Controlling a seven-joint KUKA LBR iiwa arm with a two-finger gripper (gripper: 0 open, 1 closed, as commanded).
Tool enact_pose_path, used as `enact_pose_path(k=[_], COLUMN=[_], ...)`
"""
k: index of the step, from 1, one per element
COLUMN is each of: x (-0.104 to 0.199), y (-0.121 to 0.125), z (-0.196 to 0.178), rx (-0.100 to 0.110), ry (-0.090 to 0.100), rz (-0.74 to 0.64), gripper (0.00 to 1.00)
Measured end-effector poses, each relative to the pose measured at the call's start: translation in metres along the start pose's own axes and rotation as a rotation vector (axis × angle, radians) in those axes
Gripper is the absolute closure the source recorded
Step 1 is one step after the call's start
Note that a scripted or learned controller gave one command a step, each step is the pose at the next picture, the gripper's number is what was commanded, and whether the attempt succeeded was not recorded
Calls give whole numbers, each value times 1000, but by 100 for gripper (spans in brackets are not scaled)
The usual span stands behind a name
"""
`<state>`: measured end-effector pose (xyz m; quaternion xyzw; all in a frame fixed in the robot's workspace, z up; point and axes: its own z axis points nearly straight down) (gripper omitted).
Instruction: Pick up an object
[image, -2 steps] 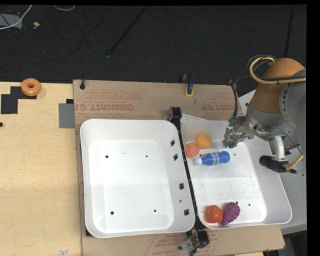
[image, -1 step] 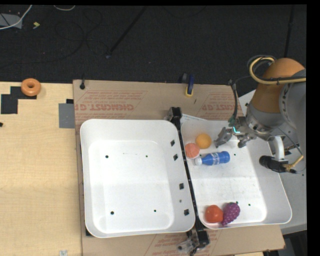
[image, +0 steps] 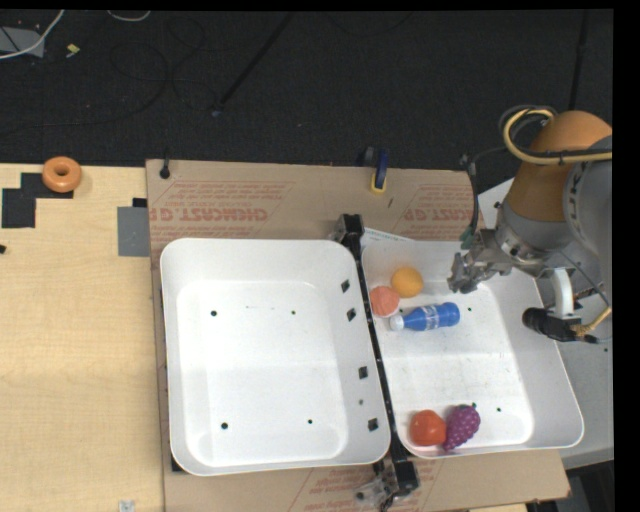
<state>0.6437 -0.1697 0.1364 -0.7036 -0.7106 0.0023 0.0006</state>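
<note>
We see the claw (image: 466, 270) hanging over the upper part of the right shallow white plastic bin (image: 545, 400); we cannot tell how it is set. Nothing sits in it. Just to its left and a little lower lies a small blue plastic bottle with a white cap (image: 428, 318), on its side. A round orange ball (image: 406, 281) rests left of the claw, near a pinkish round fruit (image: 385, 300) by the bin's left wall. Well apart, at the near edge, a red tomato-like ball (image: 427, 427) touches a purple grape bunch (image: 462, 425). The left white bin (image: 190, 300) sits beside it on the surface (image: 70, 330).
</note>
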Motion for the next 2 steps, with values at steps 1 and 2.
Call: enact_pose_path(k=[1, 2], x=[0, -45], y=[0, -2], z=[1, 52], rx=[1, 1], ry=[0, 1], rz=[-1, 12], gripper=[0, 0])
